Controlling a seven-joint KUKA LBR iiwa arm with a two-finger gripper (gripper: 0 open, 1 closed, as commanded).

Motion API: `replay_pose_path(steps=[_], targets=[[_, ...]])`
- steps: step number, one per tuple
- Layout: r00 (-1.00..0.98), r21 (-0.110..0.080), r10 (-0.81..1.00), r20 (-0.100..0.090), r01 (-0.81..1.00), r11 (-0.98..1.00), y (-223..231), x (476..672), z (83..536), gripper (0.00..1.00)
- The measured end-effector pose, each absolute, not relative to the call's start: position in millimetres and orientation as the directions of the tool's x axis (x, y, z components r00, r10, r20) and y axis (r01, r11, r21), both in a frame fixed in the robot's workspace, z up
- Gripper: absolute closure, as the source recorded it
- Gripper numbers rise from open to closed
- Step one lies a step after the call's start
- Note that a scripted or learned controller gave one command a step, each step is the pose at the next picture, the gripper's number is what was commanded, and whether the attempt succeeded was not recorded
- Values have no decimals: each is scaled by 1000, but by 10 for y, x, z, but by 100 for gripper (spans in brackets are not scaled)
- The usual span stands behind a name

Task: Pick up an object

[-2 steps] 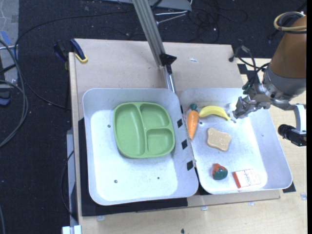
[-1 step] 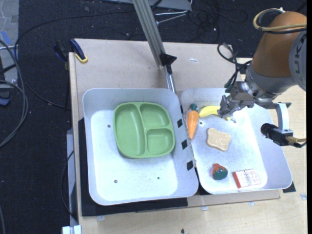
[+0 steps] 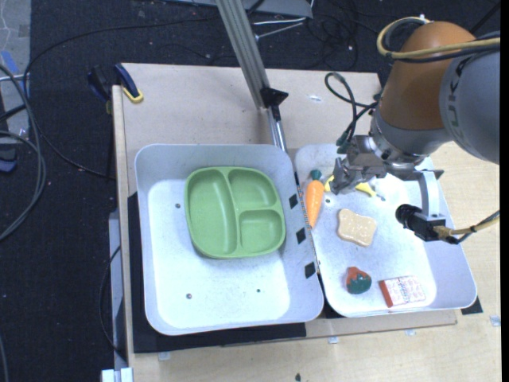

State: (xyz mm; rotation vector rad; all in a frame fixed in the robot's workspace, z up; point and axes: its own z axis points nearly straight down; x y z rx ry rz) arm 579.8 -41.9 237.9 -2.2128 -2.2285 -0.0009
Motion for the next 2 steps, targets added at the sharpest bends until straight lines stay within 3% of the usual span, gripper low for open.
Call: replay_pose_path(steps=[1, 2], targets=[[-7, -1, 1000, 1, 1000, 7, 113, 5749, 2264, 100], [-9, 1, 1000, 2, 1000, 9, 712, 5818, 2312, 100]])
